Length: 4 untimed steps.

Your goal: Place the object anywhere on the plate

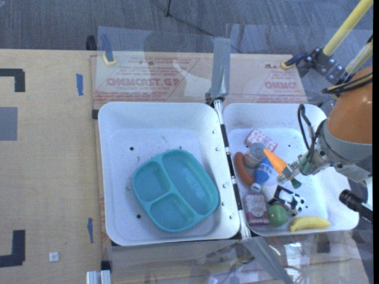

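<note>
Gripper (291, 171): hanging low over the middle of the right bin, above the heap of toys; impossible to tell whether spread or closed, tips blurring into the clutter beneath.
Arm (349, 123): reaching in from the right edge, orange band showing above the grey wrist, dark cable looping along its left side.
Orange carrot-like piece (274, 158): lying slantwise just left of the gripper, touching or nearly touching it; contact not resolvable.
Blue-and-white bottle (262, 175): lying just below the carrot-like piece, tilted, white cap pointing down-left.
Red sausage (241, 166): lying along the left wall of the right bin, beside the bottle.
Pink checked packet (262, 139): sitting toward the back of the right bin, apart from the gripper.
Black-and-white toy (291, 200): lying just below the gripper, near the front.
Green apple (278, 215): resting at the front, next to the black-and-white toy.
Banana (310, 223): lying flat along the front wall, right of the apple.
Red packet (256, 209): lying flat at front left of the right bin.
Right bin (335, 213): holding all the toys.
Plate (175, 189): teal, three-sectioned, sitting in the left bin, well apart from the gripper.
Left bin (118, 135): standing beside the right bin, carrying the plate.
</note>
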Each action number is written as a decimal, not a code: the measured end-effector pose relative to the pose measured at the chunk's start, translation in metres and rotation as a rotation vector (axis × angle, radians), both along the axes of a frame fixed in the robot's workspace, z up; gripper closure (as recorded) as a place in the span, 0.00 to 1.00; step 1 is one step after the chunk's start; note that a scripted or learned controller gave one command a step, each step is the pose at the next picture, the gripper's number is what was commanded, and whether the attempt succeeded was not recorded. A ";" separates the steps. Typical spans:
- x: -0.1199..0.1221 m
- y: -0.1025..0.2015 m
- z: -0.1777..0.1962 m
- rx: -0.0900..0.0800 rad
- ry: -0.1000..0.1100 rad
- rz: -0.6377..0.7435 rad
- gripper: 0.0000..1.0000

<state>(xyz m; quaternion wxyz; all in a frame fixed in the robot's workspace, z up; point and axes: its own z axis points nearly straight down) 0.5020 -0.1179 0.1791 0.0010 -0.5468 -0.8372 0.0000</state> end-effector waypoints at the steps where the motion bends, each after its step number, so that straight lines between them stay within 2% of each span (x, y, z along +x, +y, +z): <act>1: 0.034 0.076 0.003 -0.002 -0.001 0.084 1.00; 2: 0.021 0.128 0.003 0.000 0.003 0.177 1.00; 3: 0.030 0.186 0.003 -0.001 -0.002 0.341 1.00; 4: 0.030 0.185 0.003 -0.001 -0.002 0.341 0.00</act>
